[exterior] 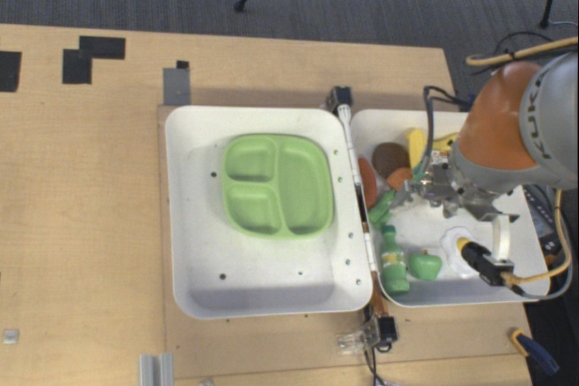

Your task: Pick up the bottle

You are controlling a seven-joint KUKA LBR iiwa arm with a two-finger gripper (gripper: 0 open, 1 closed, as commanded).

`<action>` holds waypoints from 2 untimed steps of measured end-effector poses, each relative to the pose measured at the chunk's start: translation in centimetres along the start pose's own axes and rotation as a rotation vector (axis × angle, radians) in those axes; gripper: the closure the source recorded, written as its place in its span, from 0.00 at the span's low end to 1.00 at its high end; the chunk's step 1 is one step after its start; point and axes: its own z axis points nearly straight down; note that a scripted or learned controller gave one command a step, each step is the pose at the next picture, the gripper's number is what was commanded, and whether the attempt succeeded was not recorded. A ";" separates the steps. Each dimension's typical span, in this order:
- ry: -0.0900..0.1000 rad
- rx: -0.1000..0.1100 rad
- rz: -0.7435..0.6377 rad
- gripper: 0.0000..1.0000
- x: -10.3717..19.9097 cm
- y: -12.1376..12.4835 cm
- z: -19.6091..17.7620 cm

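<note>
A green bottle [391,259] with a yellowish label lies in the right bin [470,292], along its left wall near the front corner. My gripper [422,186] hangs over the middle of that bin, below the orange band of the arm [496,124]. It is behind and to the right of the bottle and apart from it. The wrist body covers the gripper's tip from above.
Around the gripper lie a green piece [380,206], a brown round item [391,157], a yellow banana-like item [416,143] and a reddish item [366,179]. A green round item [424,265] sits right beside the bottle. The left bin [194,285] holds a green divided plate [276,185].
</note>
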 end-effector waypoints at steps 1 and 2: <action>0.001 -0.002 0.200 0.00 7.2 -0.6 -5.8; 0.000 0.000 0.444 0.00 3.4 -4.1 -5.7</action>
